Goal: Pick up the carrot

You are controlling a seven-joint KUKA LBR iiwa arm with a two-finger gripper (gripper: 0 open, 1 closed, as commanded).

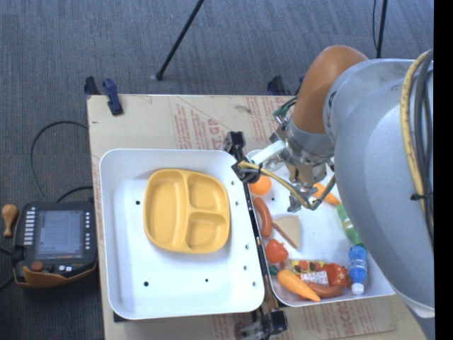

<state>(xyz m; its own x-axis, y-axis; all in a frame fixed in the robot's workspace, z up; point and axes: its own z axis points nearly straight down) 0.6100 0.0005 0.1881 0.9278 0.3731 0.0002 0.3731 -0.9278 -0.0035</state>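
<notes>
- My gripper (306, 190) hangs over the far half of the right bin (322, 227), reaching in from the right under the orange band (325, 83) of my grey arm (386, 161).
- From this slanted overhead angle I cannot tell whether my fingers are spread or closed, nor whether anything sits between them.
- The carrot (297, 285) lies along the right bin's near edge, well apart from my gripper and pointing toward that bin's near-right corner.
- Just beside the carrot, further into the right bin, are a red-and-yellow packet (315, 267) and a red tomato-like piece (276, 251).
- A blue-capped bottle (358, 266) lies at the right bin's near-right side, with a green item (347, 224) beyond it.
- A pale wedge of sandwich (289, 230) rests mid-bin, a sausage (263, 217) against the right bin's left wall, and an orange ball (260, 185) near its far-left corner.
- A second slim orange piece (327, 193) shows just right of my gripper; what it is, I cannot tell.
- Left of the right bin, the left bin (127, 261) holds a yellow divided plate (187, 210).
- A teach pendant (55, 241) lies on the floor, far left of the right bin.
</notes>
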